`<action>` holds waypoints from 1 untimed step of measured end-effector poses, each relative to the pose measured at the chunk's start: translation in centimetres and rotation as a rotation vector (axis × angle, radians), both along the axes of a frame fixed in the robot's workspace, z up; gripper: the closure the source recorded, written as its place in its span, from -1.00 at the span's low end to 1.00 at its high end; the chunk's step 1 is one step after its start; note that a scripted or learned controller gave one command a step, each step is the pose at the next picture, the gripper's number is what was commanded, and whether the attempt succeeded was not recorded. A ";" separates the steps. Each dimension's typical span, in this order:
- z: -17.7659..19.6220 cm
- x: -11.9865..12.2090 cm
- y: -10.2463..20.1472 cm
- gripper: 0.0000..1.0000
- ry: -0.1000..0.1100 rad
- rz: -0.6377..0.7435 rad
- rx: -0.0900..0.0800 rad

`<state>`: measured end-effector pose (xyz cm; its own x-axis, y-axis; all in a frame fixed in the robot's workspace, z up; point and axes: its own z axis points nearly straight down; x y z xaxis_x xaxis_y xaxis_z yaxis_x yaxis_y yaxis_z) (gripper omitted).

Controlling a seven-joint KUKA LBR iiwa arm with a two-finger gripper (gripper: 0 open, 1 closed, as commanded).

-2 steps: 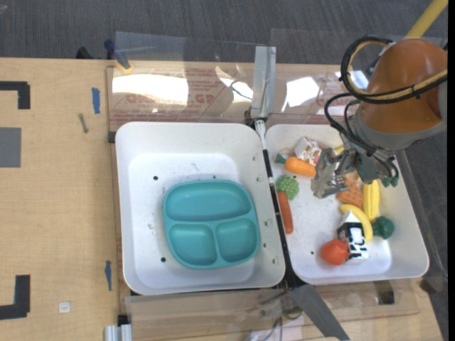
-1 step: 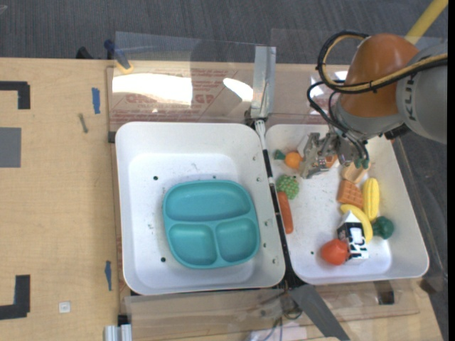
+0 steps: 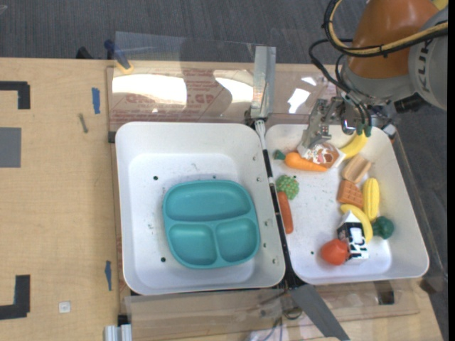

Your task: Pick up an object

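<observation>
Progress looks early: the gripper (image 3: 318, 142) hangs low just above the orange carrot (image 3: 304, 162) in the right bin (image 3: 405, 254), its opening impossible to judge, nothing lifted yet.

We see our arm (image 3: 387, 41) reaching in from the upper right, its orange band bulging above the grey wrist with black and yellow cables looping around it. Below the wrist, our gripper (image 3: 318, 146) points down and to the left, its metal fingers (image 3: 313, 130) hanging close together at a slant. Whether anything sits between them, we cannot tell from this angle.
</observation>
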<state>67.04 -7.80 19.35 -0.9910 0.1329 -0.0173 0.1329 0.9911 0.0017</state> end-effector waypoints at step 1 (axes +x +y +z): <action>-9.5 -2.6 -3.0 1.00 0.005 0.159 -0.002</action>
